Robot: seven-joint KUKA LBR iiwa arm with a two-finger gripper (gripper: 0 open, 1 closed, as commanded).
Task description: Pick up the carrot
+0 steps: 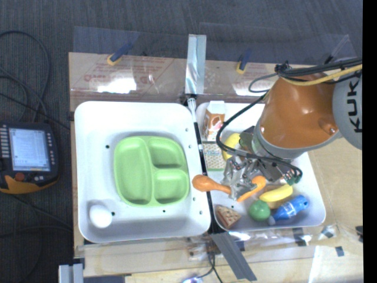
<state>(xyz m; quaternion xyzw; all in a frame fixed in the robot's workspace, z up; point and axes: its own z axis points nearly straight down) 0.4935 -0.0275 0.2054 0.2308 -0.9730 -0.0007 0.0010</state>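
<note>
— Arm pose? Reaching in from the right, orange band (297, 114) bulking over the right bin (315, 214), wrist pointed steeply down, gripper (242, 181) low among the clutter near the bin's left-centre.

— Gripper state? Hard to read: metal fingers tangled with cables and shadow, so cannot tell how far apart, nor whether anything sits between them.

— And the carrot? An orange strip, taken for the carrot (254, 187), lying tilted just right of the gripper, right at the fingers or touching them; contact not clear.

— Anything close by? Orange spoon (209, 184) just to the left, bowl end lapping over the divide between the bins. Yellow banana (277, 193) just right of the carrot, green ball (259, 210) below it, blue bottle (291, 208) beside that at the lower right. Brown wedge-shaped piece (228, 216) at the bin's near-left corner. Yellow round thing (232, 140) partly hidden under the wrist, small carton (215, 119) upright at the far-left corner.

— Left bin? Left bin (94, 158) carrying a green divided tray (150, 170) in the middle and a white cup (100, 216) at the near-left corner. Well apart from the arm.

— Off the worktop? Teach pendant (26, 155) on the dark floor at far left, cables trailing.
</note>
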